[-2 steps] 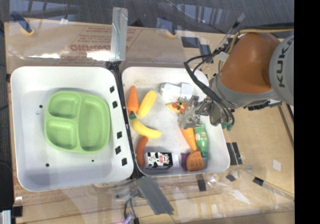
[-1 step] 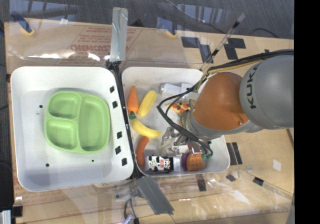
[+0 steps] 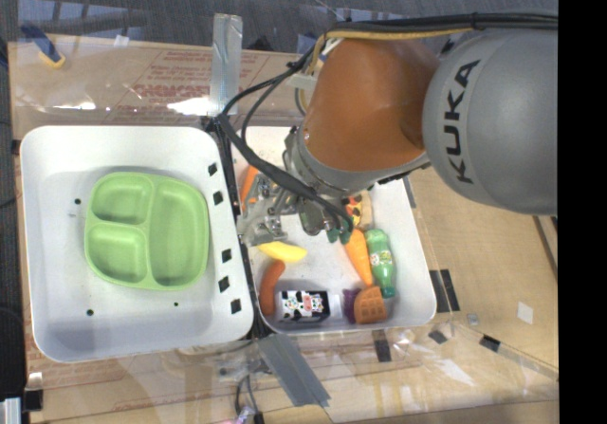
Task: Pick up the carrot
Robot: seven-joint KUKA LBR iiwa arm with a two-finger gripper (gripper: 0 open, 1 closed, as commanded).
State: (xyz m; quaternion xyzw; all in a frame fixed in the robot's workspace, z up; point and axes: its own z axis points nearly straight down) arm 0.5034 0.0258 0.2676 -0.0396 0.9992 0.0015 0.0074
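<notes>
Gripper (image 3: 285, 215), fingers' state not discernible under the wrist, hangs over the right bin (image 3: 419, 266) with the carrot (image 3: 358, 259) just right of it beside the green bottle (image 3: 380, 261); it should centre over the carrot before descending.

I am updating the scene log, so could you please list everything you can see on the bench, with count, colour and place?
left bin: 1, white, left half of the bench
divided plate: 1, light green, three compartments, lying in the left bin
right bin: 1, white, beside the left bin, partly under the arm
carrot: 1, orange, right bin, beside the bottle
bottle: 1, green, right bin, right of the carrot
banana: 1, yellow, right bin, near its left wall
sausage: 1, orange-red, below the banana
carton: 1, black and white, front wall of the right bin
arm: 1, grey with orange band, over the right bin
claw: 1, metal, above the banana
</notes>
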